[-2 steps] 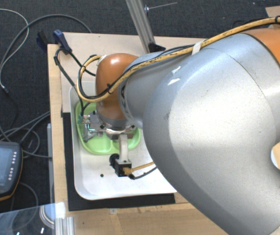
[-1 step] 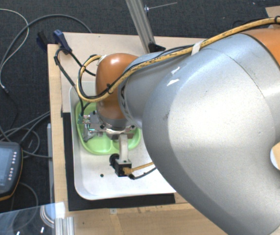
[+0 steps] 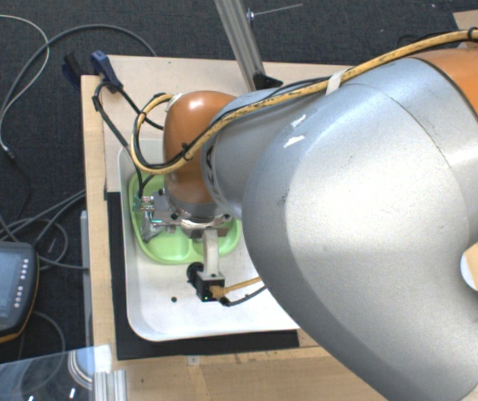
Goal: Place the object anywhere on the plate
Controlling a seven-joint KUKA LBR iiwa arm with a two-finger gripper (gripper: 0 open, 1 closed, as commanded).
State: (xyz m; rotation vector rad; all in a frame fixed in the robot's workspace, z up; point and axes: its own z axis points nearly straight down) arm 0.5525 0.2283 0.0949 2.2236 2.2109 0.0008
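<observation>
Grey arm [image 3: 364, 224] over white bin [image 3: 222, 320], end effector [image 3: 176, 215] above green plate [image 3: 168, 245], grip state hidden, cannot tell, no readable writing

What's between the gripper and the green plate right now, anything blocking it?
Nothing visible does. The gripper sits directly over the green plate in the white bin. The arm's wrist hides most of the plate, so the object itself can't be made out.

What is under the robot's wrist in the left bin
A light green plate lies on the white bin floor beneath the wrist. Its rim and part of a divided surface show; the arm covers the rest, and anything on it.
</observation>
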